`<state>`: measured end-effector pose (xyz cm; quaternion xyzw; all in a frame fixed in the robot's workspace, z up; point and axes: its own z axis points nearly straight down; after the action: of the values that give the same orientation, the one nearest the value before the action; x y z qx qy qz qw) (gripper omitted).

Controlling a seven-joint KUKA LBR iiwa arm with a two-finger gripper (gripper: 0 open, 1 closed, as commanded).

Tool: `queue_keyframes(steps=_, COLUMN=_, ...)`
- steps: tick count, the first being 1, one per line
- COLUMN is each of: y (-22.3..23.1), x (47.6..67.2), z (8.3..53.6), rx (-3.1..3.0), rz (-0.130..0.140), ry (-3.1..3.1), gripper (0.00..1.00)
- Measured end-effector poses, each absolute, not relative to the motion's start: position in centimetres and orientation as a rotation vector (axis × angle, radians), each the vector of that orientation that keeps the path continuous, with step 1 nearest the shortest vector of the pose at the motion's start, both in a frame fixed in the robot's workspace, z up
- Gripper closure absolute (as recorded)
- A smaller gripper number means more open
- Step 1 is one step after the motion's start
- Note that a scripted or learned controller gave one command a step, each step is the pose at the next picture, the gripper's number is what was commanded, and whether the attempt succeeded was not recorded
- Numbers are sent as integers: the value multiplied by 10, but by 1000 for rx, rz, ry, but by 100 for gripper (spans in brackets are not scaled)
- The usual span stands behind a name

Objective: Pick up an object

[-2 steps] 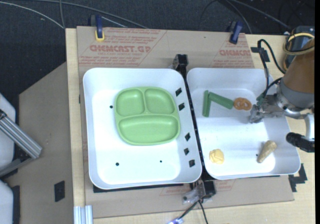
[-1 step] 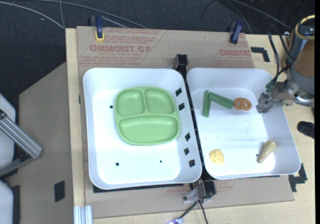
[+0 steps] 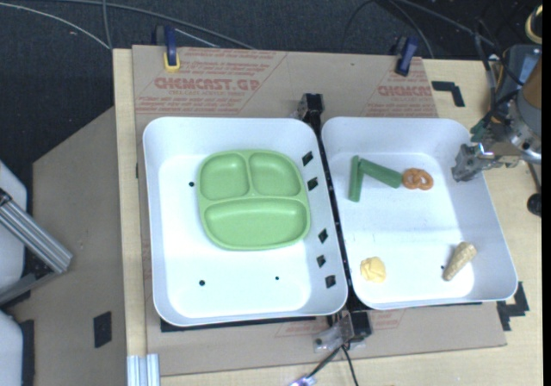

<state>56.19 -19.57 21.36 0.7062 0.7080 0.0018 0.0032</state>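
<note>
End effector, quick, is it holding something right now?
End effector: at the right bin's far right rim; open or closed cannot be told, and nothing shows in its grasp.

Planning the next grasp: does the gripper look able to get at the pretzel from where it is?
Probably yes. The gripper sits at the right bin's right rim, and the pretzel lies nearby with bare floor between; the green L-shaped piece lies on its far side.

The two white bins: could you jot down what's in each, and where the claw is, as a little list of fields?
left bin: green divided plate
right bin: green L-shaped piece, pretzel beside it, yellow lump, pale corn cob
claw: at the right bin's far right rim, nothing visibly held
arm: enters from the right
</note>
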Motion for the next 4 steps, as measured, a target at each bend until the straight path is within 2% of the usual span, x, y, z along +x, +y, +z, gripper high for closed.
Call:
queue_keyframes(steps=1, y=-200, x=571, z=273, rx=2215, rz=4, ry=2219, gripper=100)
queue_keyframes(steps=2, y=-143, x=583, z=265, rx=2216, rz=2, ry=2230, gripper=100)
queue_keyframes(steps=4, y=-30, x=573, z=249, rx=2219, rz=-1, ry=2230, gripper=100)
